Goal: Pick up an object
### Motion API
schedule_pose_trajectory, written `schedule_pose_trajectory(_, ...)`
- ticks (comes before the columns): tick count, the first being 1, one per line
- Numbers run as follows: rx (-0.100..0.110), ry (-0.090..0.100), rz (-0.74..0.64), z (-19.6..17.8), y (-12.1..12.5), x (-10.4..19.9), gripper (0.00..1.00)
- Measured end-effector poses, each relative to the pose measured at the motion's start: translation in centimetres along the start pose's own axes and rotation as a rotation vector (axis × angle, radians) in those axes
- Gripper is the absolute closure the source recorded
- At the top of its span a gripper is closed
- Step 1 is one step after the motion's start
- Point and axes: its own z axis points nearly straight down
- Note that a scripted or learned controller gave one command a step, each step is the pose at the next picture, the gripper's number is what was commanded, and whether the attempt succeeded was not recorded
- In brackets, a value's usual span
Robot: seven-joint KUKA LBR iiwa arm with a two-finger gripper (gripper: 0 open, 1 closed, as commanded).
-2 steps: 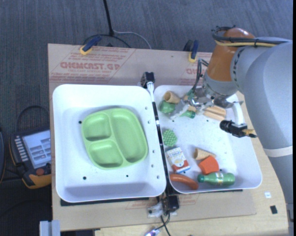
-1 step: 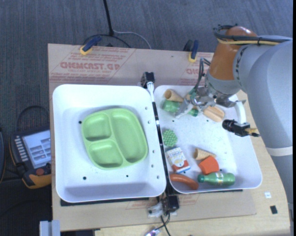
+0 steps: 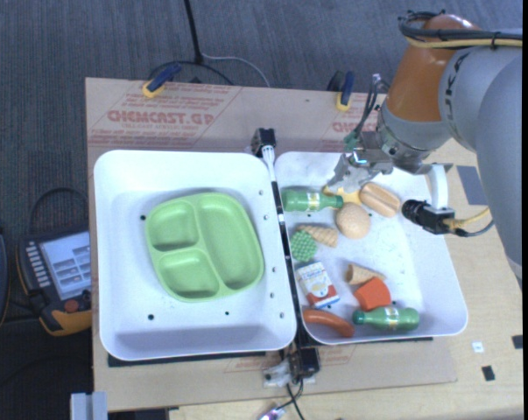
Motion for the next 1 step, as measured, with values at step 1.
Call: schedule_pose_trajectory(1, 0.004, 0.0, 0.001, 0.17, -0.1, -0.04, 0.0)
